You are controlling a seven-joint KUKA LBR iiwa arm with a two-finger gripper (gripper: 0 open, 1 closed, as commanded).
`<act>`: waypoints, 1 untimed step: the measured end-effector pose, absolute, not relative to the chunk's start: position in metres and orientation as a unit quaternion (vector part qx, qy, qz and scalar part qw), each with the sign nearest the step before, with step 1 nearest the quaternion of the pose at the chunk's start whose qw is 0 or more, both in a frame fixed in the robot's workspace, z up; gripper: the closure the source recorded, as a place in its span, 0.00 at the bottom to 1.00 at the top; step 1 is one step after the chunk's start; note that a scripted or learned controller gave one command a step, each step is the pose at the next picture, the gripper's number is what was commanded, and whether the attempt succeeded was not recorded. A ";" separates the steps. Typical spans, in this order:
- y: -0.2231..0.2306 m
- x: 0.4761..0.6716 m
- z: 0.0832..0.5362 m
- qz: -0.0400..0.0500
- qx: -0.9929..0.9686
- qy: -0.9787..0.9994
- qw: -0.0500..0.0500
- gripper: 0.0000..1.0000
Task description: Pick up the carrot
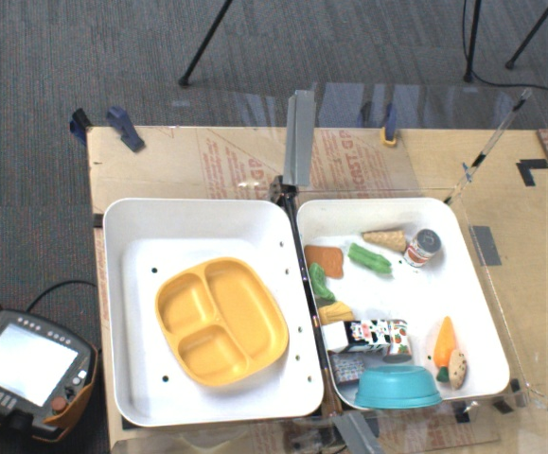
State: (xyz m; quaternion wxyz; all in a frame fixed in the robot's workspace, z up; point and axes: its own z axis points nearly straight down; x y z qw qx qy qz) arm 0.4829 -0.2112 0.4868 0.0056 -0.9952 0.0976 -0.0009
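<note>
The carrot point(444, 340) is a small orange cone with a green tip at its lower end. It lies near the front right corner of the right bin point(472, 253), next to a speckled tan cookie-like piece point(458, 368). Nothing covers it.
The right bin also holds a teal bowl point(397, 387), a cow-print carton point(368, 334), a green pod point(369, 258), an ice-cream cone point(385, 239), a small can point(424, 247), an orange-brown slab point(325, 260) and green and yellow pieces point(327, 296). A yellow divided plate point(220, 320) sits in the left bin point(132, 244).
</note>
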 end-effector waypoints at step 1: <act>-0.209 0.486 0.486 -0.001 -0.995 0.095 0.007 1.00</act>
